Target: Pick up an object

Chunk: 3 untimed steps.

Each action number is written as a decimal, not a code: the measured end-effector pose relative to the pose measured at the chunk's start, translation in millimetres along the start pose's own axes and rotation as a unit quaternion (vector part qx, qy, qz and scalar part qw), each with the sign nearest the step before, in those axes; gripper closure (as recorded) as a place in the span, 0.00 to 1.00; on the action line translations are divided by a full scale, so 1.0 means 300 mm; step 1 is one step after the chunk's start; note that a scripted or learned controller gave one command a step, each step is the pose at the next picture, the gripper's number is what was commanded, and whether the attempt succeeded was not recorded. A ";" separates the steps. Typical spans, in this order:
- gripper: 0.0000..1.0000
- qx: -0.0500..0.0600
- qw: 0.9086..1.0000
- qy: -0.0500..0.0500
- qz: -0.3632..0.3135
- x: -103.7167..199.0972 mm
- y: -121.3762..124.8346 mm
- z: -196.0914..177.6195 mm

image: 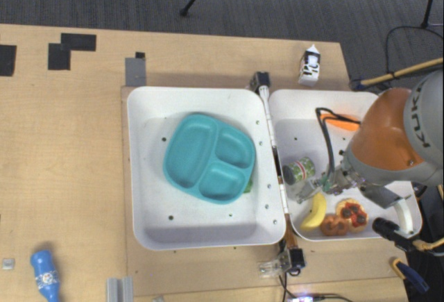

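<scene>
The right bin (298, 128) holds a small green-labelled can (299, 171) on its side, a yellow banana (316, 212), a brown pretzel-like piece (334, 225), a red and orange toy food piece (352, 211) and an orange item (343, 124) half hidden behind the arm. My gripper (323, 183) reaches down into this bin from the right, just right of the can and above the banana's upper end. The wrist with its orange band (383, 137) covers the bin's right half.
The left bin (149, 155) holds a teal divided plate (209, 157) with something green peeking from under its right edge. A small white bottle (310, 64) stands on the bench behind the right bin. A blue toy (46, 275) lies at the front left. Black cable loops over the right bin.
</scene>
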<state>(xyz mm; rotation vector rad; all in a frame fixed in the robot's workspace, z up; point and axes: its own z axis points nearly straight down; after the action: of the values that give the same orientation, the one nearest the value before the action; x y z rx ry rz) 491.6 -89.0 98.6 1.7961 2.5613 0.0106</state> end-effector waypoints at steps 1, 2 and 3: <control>1.00 -0.002 1.000 -0.001 -0.001 0.000 0.006 -0.035; 0.00 -0.002 1.000 -0.001 -0.001 0.000 0.006 -0.035; 1.00 -0.003 1.000 -0.001 -0.002 -0.001 0.012 -0.069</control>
<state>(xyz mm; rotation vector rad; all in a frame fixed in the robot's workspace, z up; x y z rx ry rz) 494.8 -88.0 119.5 1.7879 2.5594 0.0169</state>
